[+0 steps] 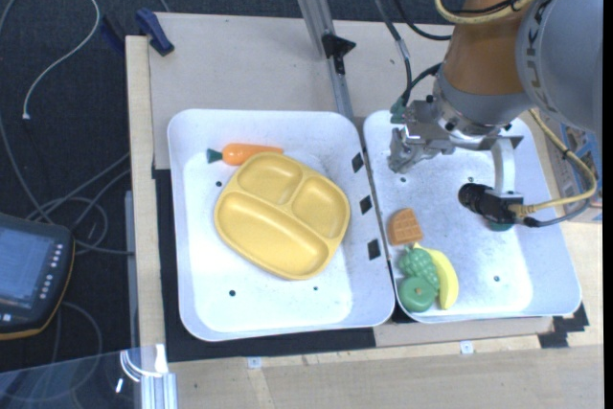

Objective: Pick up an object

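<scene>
Fingers point(400, 158) seem parted, pinching nothing, though my view blurs. Small tan waffle-shaped toy point(405, 227) hugs right white bin point(546, 297) wall; I risk clipping it.

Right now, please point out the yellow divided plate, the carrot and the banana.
yellow divided plate point(281, 227): camera view, on the middle ridge between its compartments.
carrot point(251, 151): camera view, on the orange body.
banana point(444, 280): camera view, on the yellow curved middle.
</scene>
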{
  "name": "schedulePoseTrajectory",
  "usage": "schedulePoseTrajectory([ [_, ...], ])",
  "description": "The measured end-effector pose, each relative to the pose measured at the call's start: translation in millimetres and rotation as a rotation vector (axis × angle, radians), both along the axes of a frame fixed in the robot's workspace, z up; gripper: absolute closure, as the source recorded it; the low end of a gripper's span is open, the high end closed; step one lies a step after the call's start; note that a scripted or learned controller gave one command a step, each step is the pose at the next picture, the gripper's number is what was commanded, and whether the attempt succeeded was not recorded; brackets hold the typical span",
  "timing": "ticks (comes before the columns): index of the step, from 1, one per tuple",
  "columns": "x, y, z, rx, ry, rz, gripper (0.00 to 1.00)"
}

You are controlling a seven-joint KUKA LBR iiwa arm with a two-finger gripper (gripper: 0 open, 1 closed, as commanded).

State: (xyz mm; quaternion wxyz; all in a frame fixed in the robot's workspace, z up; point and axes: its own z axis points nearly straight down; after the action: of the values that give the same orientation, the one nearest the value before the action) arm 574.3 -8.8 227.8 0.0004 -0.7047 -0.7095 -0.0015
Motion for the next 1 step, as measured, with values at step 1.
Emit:
schedulePoseTrajectory([
  [1, 16.1, 45.4, 5.1, -0.001, -0.001, 0.0, 1.0],
])
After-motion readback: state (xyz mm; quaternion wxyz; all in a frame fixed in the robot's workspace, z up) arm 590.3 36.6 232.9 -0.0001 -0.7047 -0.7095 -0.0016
